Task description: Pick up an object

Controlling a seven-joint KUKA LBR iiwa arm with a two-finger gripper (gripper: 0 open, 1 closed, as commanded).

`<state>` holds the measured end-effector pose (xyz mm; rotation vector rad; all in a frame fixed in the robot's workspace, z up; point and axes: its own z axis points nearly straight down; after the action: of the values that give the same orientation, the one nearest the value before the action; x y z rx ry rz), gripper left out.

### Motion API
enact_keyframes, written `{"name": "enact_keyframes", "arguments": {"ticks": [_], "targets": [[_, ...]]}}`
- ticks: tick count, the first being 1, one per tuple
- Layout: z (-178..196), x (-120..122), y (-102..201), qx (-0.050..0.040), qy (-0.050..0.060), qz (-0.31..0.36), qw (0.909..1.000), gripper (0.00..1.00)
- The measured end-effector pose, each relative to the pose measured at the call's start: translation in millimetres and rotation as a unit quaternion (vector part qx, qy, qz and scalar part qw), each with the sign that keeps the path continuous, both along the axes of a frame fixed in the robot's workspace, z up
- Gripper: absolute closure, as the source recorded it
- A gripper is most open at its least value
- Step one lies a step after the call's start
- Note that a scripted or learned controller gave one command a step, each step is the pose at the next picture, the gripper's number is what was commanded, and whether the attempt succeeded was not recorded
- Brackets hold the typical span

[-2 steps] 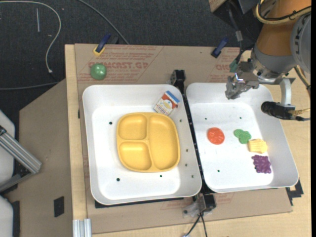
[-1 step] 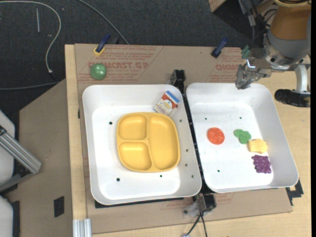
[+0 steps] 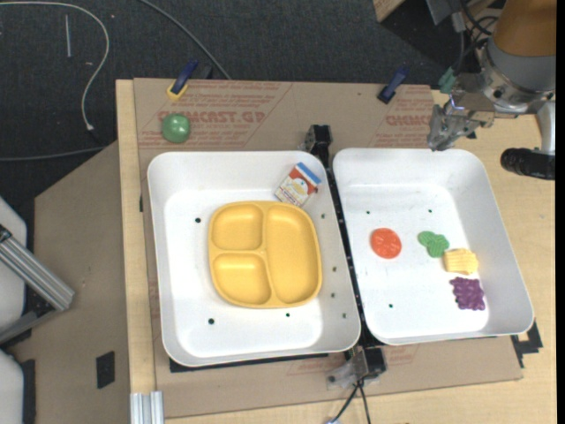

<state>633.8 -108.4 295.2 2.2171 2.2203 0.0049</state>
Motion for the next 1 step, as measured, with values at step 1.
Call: {"name": "enact_keyframes", "arguments": {"ticks": [1], "targets": [[-22.4, -17.7, 53.4, 0.0017, 0.005, 0.002, 1.0, 1.0]]}}
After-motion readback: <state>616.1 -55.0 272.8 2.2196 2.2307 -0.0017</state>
